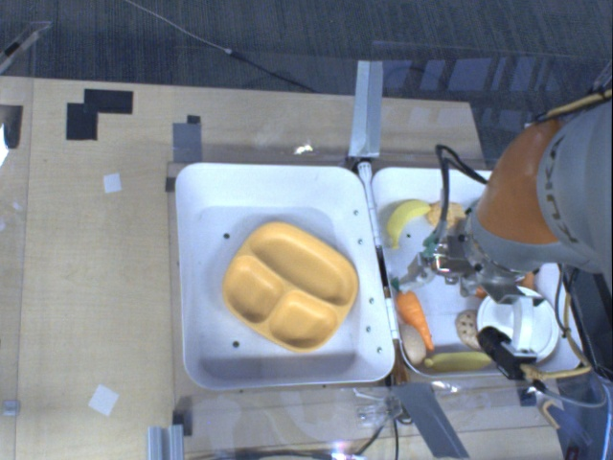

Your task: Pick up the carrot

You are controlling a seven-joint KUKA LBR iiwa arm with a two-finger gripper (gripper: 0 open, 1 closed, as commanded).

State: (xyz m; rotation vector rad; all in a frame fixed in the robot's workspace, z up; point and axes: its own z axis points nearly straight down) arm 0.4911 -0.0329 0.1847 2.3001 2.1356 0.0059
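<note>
While my arm [536, 199] hides much of the right bin [383, 195], I cannot tell my end effector's [436, 262] state. One carrot [413, 316] lies there; one yellow tray [289, 284] fills the left bin [196, 257].

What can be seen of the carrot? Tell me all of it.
The carrot is a small orange piece, smooth and toy-like, tapering toward its lower end. It lies flat in the right bin, near that bin's left wall, pointing roughly along it. Its lower tip meets a pale tan item; whether they touch is unclear. The gripper sits just above it, not holding it.
</note>
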